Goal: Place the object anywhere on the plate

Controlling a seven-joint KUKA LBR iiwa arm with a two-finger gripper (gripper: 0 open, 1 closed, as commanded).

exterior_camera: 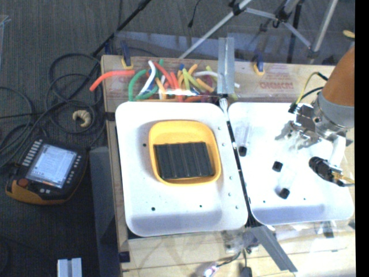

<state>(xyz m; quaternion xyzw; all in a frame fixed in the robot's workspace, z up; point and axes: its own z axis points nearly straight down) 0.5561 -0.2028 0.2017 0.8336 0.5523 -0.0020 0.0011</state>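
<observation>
Dark grey carpet (52, 27) covers the floor, crossed by black cables (55, 91). A handheld control pendant (43, 172) lies left of the wooden surface (173, 253). Tripod legs (271, 10) stand behind.

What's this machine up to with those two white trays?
A robot arm reaches in over the right bin, its end effector hanging above the bin's floor among a few small objects, such as a clear tube with a black end and a small black piece. Its job is to put an object onto the yellow plate in the left bin. That plate has a dark ridged slab on it. Nothing can be seen gripped yet.
</observation>
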